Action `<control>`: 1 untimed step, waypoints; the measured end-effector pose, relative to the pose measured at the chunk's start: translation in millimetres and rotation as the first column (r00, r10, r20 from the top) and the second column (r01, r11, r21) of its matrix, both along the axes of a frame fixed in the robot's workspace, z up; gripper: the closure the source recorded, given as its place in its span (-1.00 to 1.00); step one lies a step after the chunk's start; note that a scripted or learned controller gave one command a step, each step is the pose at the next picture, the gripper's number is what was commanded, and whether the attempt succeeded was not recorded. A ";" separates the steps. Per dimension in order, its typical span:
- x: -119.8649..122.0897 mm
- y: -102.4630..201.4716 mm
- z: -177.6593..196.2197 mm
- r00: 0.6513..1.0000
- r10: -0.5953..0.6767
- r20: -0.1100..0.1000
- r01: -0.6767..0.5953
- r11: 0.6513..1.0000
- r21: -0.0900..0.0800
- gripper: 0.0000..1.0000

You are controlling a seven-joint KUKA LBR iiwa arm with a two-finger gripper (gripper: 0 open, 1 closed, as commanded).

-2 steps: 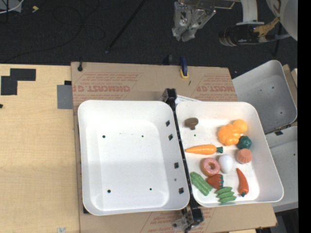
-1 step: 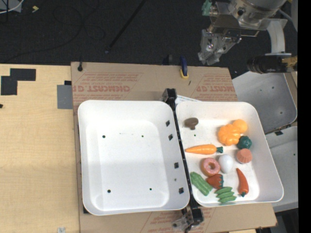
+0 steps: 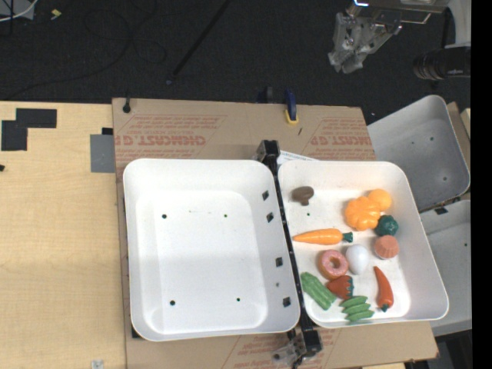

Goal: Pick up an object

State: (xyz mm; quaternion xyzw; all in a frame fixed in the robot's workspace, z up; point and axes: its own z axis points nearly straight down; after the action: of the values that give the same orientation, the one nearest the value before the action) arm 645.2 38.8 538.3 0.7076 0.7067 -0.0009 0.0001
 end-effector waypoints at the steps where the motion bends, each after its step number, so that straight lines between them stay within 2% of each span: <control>1: -33.1 35.2 -173.0 1.000 0.004 -0.024 -0.004 1.000 0.000 1.00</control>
State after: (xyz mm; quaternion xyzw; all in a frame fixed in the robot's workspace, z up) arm 612.1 74.0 365.3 0.7061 0.7080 -0.0094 -0.0082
